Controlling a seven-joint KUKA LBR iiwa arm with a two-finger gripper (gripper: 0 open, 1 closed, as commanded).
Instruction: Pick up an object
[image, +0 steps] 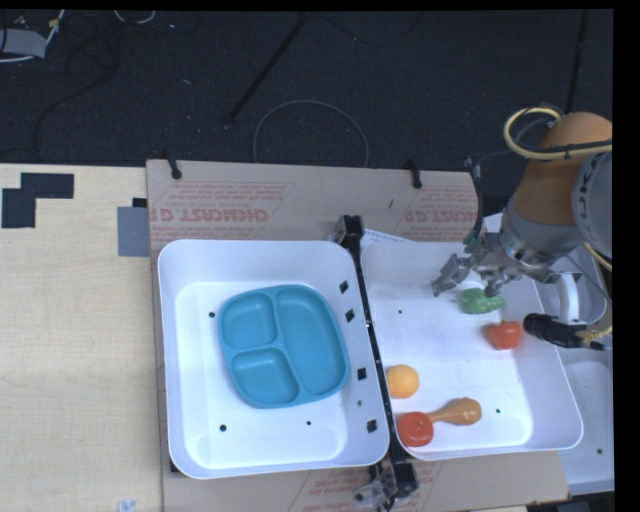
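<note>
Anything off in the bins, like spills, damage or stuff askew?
Nothing spilled or visibly damaged. The blue three-compartment plastic tray lies flat in the left white bin, turned at a slight angle to its walls. In the right white bin, the red round toy rests right against the front wall. The claw hangs beside the green toy.
</note>
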